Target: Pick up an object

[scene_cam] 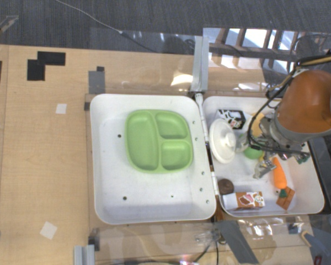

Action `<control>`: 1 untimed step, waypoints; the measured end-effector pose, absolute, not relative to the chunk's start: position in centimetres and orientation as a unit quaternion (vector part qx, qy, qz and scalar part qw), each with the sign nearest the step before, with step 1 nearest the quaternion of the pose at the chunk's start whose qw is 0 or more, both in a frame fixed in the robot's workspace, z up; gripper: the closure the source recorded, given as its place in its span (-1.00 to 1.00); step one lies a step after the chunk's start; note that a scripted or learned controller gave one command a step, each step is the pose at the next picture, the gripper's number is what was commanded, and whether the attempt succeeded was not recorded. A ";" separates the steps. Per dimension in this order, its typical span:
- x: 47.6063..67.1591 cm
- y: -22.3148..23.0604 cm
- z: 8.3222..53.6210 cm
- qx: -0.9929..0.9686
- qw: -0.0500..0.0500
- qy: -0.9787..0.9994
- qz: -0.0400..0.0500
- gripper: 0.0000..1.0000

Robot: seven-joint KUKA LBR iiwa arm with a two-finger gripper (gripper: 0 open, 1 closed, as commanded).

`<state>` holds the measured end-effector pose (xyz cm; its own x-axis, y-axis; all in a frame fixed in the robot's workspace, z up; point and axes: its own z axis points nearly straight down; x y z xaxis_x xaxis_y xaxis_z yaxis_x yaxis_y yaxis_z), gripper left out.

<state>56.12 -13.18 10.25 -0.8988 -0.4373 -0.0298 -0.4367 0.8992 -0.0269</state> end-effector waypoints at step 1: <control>56.3 -12.8 11.0 -0.228 0.020 0.974 -0.009 1.00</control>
<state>56.34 -12.83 11.04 -0.8956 -0.4434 -0.0351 -0.4427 0.8963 -0.0261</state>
